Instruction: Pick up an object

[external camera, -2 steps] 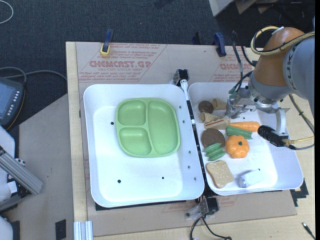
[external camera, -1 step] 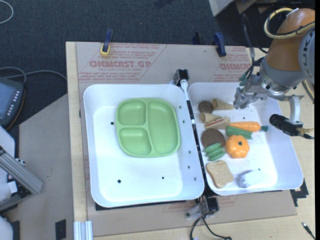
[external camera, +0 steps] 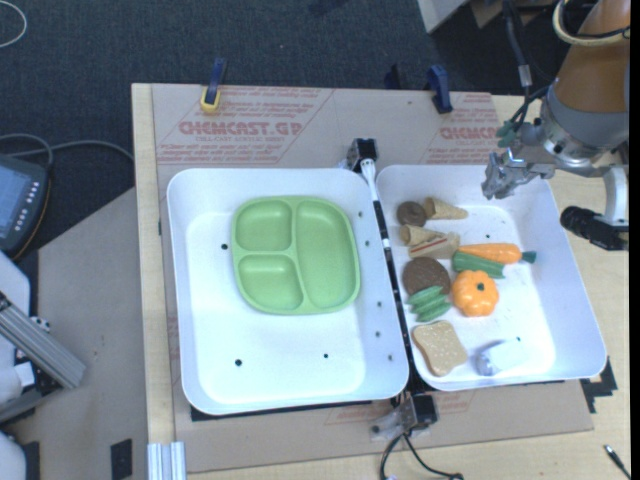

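A: We look down at a slant on a bench with two shallow white bins side by side. What sits in the left bin (external camera: 200,268)?

B: A pale green divided tray (external camera: 296,254) with three compartments, lying flat toward the bin's upper middle.

A: And the right bin (external camera: 570,298)?

B: We see a cluster of toy food along its left half. Near the top lie a brown round piece (external camera: 411,212) and a tan cone-shaped piece (external camera: 444,209). Below them is a sandwich wedge (external camera: 430,239), then a carrot (external camera: 492,253) with a green stem, pointing right. Under that sit a dark brown cookie (external camera: 426,272), a green pea pod (external camera: 431,302), and an orange pumpkin (external camera: 475,292) just beside the pod. At the bottom lie a slice of bread (external camera: 439,347) and a small greyish piece (external camera: 488,358).

A: Where is the arm?

B: It reaches in from the right. The gripper (external camera: 500,183) hangs over the right bin's upper right area, apart from the food, with nothing between its fingers. We cannot tell whether they are spread or pressed together.
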{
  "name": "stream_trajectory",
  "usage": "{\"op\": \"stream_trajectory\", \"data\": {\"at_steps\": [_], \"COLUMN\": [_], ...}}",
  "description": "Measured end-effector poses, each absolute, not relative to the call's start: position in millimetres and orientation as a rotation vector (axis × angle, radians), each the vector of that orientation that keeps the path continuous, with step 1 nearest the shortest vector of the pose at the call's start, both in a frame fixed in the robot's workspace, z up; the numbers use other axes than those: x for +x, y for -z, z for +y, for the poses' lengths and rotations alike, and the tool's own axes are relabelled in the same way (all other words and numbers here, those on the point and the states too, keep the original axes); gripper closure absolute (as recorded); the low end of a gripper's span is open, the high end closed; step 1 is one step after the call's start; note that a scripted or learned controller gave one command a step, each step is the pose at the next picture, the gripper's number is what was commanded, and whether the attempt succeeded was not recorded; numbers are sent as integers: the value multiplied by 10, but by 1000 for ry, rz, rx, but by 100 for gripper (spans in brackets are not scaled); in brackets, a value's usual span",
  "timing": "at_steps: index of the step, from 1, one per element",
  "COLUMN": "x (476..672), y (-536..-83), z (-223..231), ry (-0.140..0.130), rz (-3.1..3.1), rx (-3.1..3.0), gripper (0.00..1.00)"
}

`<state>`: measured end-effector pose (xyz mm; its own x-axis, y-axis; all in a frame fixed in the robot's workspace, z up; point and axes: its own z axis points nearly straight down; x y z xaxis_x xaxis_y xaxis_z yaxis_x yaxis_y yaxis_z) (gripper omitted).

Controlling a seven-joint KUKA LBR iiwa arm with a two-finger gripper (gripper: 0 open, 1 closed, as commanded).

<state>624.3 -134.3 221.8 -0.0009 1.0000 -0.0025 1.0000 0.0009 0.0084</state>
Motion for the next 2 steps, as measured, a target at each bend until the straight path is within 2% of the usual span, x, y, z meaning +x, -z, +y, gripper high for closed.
{"op": "stream_trajectory", "data": {"at_steps": [1, 2], "x": [5899, 5607], "y": [-2341, -2264], "z": [-982, -819], "ry": [0, 4], "rz": [2228, 2227], "rx": [2220, 2223], "gripper": [100, 100]}}
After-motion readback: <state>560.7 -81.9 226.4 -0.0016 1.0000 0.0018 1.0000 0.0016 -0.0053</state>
